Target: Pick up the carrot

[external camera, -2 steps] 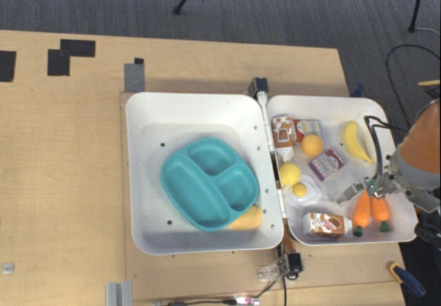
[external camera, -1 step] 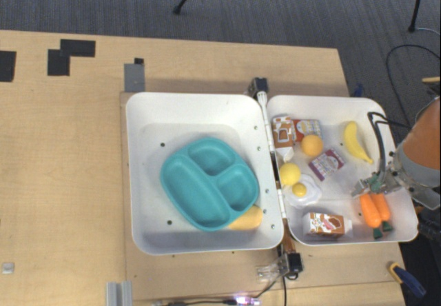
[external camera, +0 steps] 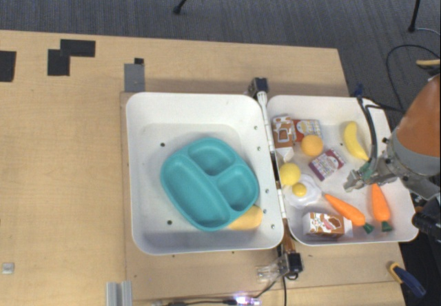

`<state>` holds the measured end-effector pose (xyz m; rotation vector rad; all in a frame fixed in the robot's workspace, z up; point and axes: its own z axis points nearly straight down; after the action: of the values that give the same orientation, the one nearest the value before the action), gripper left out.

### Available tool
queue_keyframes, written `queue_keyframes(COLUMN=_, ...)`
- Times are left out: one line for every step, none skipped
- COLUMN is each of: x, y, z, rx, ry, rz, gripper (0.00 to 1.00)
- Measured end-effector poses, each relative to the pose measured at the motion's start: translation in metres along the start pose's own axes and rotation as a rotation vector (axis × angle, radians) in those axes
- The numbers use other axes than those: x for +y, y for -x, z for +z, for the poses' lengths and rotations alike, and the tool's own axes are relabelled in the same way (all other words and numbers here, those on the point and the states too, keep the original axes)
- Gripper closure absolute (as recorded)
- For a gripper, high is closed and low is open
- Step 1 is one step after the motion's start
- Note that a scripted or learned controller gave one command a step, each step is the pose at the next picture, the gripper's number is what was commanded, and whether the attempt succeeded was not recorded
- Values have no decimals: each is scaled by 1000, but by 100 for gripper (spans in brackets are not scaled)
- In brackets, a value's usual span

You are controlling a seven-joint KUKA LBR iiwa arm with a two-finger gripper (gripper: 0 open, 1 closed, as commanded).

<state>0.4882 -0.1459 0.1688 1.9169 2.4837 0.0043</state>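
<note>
Two orange carrots lie in the right bin [external camera: 344,106]. One carrot [external camera: 345,208] lies slantwise near the bin's front, and the other carrot [external camera: 380,204] lies almost lengthwise by the right wall. My gripper [external camera: 358,180] hangs low over the bin between them, just above the left tip of the right-hand carrot and apart from the slanted one. Nothing is seen held in it. The arm's orange band [external camera: 422,122] fills the right edge of the view.
The right bin also holds a banana [external camera: 355,140], an orange [external camera: 312,145], a lemon [external camera: 289,174], a purple packet [external camera: 326,164] and two small cartons [external camera: 325,225]. In the left bin [external camera: 148,160] a teal divided plate [external camera: 209,182] lies over a yellow item [external camera: 247,219].
</note>
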Motion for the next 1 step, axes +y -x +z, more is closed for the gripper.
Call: queue_keyframes(x=-1, y=1, z=1, rx=0, ry=-2, rz=2, gripper=0)
